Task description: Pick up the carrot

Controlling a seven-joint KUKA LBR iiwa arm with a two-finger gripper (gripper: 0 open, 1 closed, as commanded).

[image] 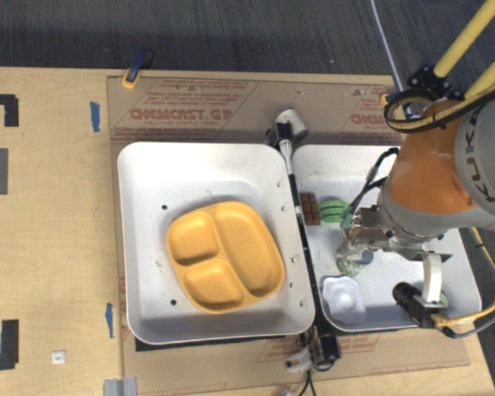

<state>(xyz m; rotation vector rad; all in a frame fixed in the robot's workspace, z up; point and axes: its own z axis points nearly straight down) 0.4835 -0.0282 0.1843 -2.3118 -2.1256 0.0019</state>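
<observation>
My gripper hangs low over the middle of the right bin, and the grey and orange arm covers much of that bin's right half. Just left of the gripper lies a green object, and beside that a small brown block rests against the bin's left wall. A pale translucent cup-like piece sits below the gripper near the bin's front edge. Nothing can be made out between the gripper's tips.
The left bin holds a yellow plate with three compartments. A black divider with a white clip runs between the bins. Cardboard and the wooden bench surround both bins.
</observation>
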